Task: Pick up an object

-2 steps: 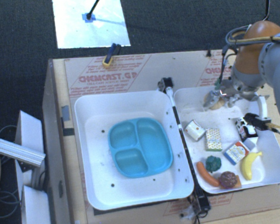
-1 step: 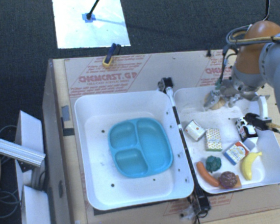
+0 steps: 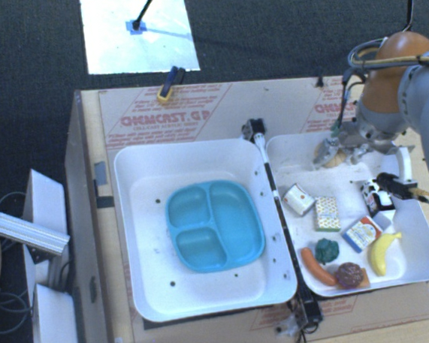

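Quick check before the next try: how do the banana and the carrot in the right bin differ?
The banana is yellow and curved; the carrot is orange and straighter. The banana lies near the bin's right side, next to the blue and white carton; the carrot lies at the bin's left side, next to the dark green piece. Both lie flat near the right bin's front edge.

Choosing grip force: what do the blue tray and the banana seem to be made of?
Blue tray: likely hard moulded plastic, smooth with a soft sheen and three pressed compartments. Banana: probably a plastic toy, uniformly bright yellow and slightly glossy, though real fruit can't be ruled out.
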You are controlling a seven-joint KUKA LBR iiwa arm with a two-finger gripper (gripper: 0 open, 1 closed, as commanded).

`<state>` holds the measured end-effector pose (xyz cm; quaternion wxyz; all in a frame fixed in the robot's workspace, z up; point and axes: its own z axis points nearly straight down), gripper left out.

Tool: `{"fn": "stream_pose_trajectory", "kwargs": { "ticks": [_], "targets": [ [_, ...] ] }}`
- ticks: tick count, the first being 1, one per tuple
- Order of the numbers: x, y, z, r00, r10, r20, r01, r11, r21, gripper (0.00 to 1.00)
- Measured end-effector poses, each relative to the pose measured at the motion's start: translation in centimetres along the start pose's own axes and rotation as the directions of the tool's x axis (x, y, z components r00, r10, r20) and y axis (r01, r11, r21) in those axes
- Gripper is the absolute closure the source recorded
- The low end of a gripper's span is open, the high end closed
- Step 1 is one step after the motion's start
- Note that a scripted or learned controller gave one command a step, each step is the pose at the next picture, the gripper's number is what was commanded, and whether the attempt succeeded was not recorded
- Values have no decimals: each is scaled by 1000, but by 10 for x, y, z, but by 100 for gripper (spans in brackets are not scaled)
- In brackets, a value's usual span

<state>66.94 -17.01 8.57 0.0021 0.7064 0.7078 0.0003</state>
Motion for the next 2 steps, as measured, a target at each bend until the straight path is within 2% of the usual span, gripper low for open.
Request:
{"fn": "stream_pose_trajectory", "kwargs": {
  "ticks": [1,2],
  "targets": [
    [-25,-16,1,1000,1,0,-1,1000,1,0],
    [-37,-55,1,1000,1,-1,-1,1000,1,0]
  ]
}}
